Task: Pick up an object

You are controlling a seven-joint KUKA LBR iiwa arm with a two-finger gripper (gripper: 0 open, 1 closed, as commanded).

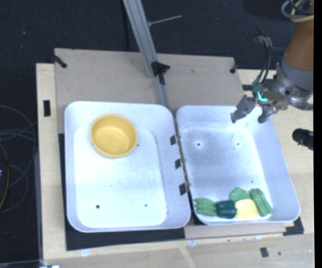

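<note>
Green toys (pixel 227 204) clustered well below the spread, empty hand (pixel 253 113) look small, light and probably slick, best pinched across a narrow middle.

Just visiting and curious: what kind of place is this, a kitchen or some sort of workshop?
Most likely a robot test lab. A robot arm hangs over two white bins on a plain bench, one holding a yellow bowl, the other small toy-like items.
</note>
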